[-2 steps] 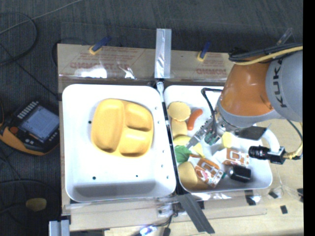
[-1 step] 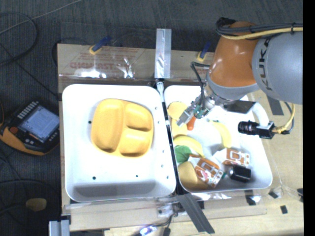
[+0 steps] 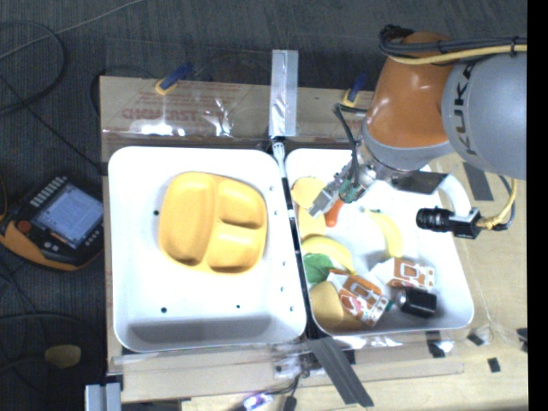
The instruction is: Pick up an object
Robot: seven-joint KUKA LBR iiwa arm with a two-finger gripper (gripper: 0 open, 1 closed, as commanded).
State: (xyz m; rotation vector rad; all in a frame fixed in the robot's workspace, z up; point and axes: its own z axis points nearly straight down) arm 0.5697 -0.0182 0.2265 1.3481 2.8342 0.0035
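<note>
Orange carrot (image 3: 332, 213): pinched between the gripper (image 3: 335, 200) fingers, above the right bin (image 3: 445, 311).
Yellow tray (image 3: 212, 221): left of that bin.

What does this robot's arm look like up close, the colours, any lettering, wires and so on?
The arm is a bulky, rounded grey shell with a broad orange band above the wrist. Part of black KUKA lettering shows on the grey. A black and a yellow cable run over the top. At the tip is a small metal gripper with slim fingers and an orange tip.
</note>
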